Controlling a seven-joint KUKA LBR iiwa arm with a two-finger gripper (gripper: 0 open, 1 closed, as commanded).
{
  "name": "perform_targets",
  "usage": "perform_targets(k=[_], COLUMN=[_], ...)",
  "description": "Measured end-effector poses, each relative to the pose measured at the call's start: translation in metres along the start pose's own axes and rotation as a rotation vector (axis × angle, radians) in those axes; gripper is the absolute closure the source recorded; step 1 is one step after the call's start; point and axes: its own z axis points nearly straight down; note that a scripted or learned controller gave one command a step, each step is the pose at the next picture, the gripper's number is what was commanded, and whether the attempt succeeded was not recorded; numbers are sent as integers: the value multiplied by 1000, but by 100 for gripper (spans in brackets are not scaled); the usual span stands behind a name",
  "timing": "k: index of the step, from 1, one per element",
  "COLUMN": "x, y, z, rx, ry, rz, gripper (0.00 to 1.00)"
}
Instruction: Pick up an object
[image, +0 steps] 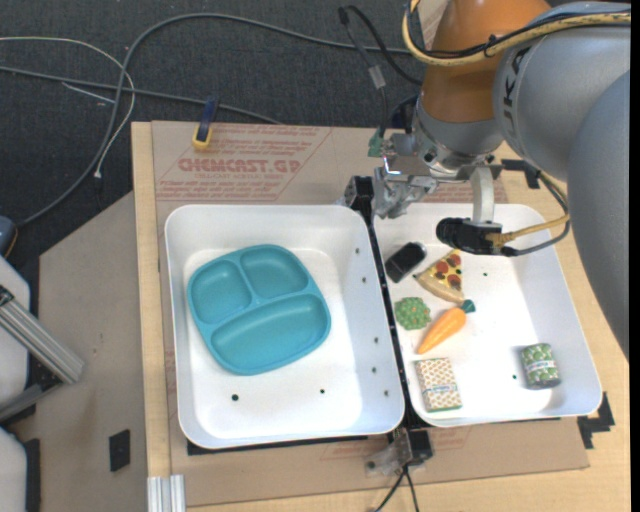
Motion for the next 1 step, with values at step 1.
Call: perform_targets(k=[1], x=[52], y=[10], z=[15], rx=[-4], ry=[-1], rz=[1], gripper=[100])
